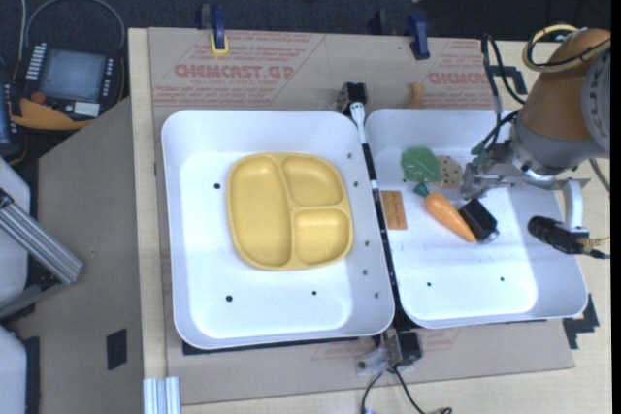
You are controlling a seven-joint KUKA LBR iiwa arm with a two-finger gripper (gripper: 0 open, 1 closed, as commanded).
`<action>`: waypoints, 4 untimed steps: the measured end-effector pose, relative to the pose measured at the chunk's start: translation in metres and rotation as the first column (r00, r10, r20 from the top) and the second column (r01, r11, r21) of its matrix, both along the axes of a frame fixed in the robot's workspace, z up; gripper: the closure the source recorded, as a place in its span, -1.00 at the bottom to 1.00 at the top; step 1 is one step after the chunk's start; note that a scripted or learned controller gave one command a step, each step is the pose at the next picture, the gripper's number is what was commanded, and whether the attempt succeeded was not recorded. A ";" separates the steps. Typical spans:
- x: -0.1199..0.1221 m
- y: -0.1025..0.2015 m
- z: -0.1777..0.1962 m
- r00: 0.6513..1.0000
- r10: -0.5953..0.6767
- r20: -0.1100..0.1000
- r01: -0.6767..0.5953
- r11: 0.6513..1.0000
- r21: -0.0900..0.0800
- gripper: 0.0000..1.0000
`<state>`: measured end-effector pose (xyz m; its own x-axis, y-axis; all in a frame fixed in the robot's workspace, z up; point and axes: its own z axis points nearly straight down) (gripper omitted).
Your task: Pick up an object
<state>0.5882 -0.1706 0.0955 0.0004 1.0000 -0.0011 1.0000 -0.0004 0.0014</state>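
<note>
The worktop (291, 359) edge is nearest, with two white bins on it. The left bin (194, 305) holds a yellow tray (289, 208), lying flat with three parts. The right bin (505, 301) holds the small things: an orange carrot (449, 215), a green toy (421, 163) and a brown block (393, 209). The gripper (478, 199) is low in this bin, right by the carrot's end, likely to grab it. I cannot tell if the fingers are open or shut, or if they hold anything.
</note>
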 end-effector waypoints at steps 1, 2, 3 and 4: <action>-0.003 -0.006 0.061 1.000 0.000 0.006 0.000 1.000 -0.002 1.00; -0.009 -0.002 0.122 1.000 0.001 0.007 -0.001 1.000 -0.002 1.00; -0.007 -0.003 0.141 1.000 0.001 0.004 -0.001 1.000 -0.002 1.00; -0.009 0.051 0.129 1.000 0.006 -0.004 -0.006 1.000 0.004 1.00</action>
